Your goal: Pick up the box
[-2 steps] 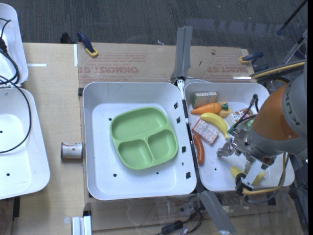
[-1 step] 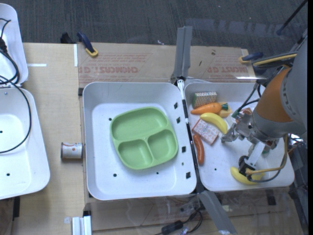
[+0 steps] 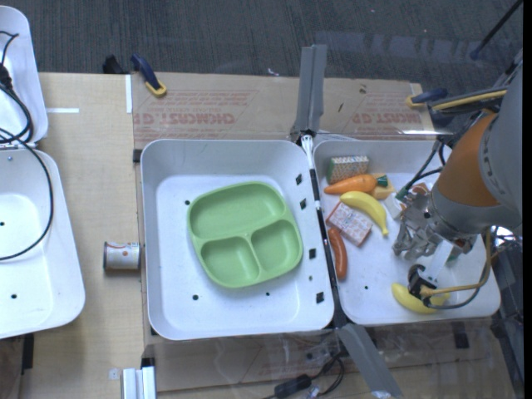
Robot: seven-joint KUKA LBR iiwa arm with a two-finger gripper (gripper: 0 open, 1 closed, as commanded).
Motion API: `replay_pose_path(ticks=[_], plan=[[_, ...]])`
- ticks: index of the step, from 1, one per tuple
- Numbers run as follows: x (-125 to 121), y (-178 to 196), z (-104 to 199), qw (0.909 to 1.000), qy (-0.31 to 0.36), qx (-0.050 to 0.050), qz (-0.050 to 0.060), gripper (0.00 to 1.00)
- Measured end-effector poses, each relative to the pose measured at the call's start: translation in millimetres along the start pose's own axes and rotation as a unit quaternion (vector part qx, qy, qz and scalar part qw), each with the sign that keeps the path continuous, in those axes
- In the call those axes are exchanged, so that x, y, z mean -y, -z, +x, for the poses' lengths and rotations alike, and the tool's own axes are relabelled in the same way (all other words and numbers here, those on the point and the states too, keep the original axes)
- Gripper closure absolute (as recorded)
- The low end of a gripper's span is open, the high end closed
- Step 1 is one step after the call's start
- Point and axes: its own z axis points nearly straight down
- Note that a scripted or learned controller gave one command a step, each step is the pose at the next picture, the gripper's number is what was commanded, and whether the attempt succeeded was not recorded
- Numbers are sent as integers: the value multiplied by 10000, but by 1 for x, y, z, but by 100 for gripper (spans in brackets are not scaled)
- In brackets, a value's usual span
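Reaching for the box in the right bin.
Lies just beside 1 banana and the sausage; claw near, nothing seen held, opening impossible to tell. Best approached from above, straddling the short sides, clear of neighbours.

- Even, fairly bright overhead light; colours read clearly.
- Shadows are soft and short, pooling along the near walls of the white bins.
- Mild softness overall; small details look slightly grainy.
- Far floor stays dim.
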Motion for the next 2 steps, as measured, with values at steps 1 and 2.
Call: replay_pose_path(ticks=[1, 2], plan=[[0, 0, 0, 10000, -1, 1, 1, 0], [52, -6, -6, 9998, -193, -28, -27, 0]])
